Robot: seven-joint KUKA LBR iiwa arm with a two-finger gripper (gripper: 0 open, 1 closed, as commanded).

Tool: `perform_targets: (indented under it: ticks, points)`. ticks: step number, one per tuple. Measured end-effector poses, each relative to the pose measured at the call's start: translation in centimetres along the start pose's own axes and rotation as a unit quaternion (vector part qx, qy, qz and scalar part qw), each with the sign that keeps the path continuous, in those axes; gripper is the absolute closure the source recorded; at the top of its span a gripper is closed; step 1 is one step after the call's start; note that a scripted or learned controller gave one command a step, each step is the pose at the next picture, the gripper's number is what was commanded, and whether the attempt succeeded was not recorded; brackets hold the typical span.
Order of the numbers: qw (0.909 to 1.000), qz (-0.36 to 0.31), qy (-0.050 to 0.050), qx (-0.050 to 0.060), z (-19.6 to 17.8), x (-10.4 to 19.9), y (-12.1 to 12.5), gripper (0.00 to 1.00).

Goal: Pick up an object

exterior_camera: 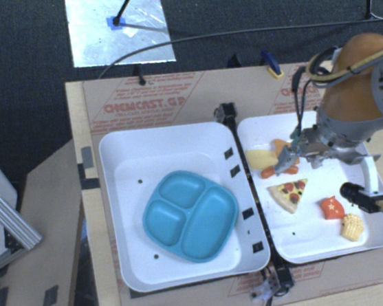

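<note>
your gripper [291, 159] sits low over the far-left part of the right bin [312, 236], with the grey and orange arm [351, 98] reaching in from the right. from this view you cannot tell whether the gripper is wide or narrow, and you cannot see anything clearly held in it.

the things you could pick all lie in that right bin. an orange piece [281, 147] and a red sausage-like piece [271, 171] are right at the gripper's tip, so close that you cannot tell if they are being touched. a pale yellow wedge [259, 156] lies just left of them, near the wall shared by both bins. a pizza slice [290, 194] lies nearer to you, just below the gripper and apart from it. further right you have a red piece [331, 208], and just beside it, at the near-right corner, a yellow ridged piece [352, 227].

the left bin [123, 192] holds a blue divided plate [190, 215], lying flat and turned at a slant, well apart from the gripper.
</note>
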State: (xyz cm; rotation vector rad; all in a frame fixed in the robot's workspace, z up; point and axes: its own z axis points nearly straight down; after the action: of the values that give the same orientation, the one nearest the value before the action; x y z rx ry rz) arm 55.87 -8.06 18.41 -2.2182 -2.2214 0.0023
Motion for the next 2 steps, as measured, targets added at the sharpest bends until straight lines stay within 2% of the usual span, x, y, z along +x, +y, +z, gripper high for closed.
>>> perform_targets:
  ticks: [1,2]
  points:
    - [1.0,0.0,0.0,0.001,5.7,-0.6,-0.7,0.0]
    - [1.0,0.0,-0.001,-0.003,4.3,-0.6,-0.5,1.0]
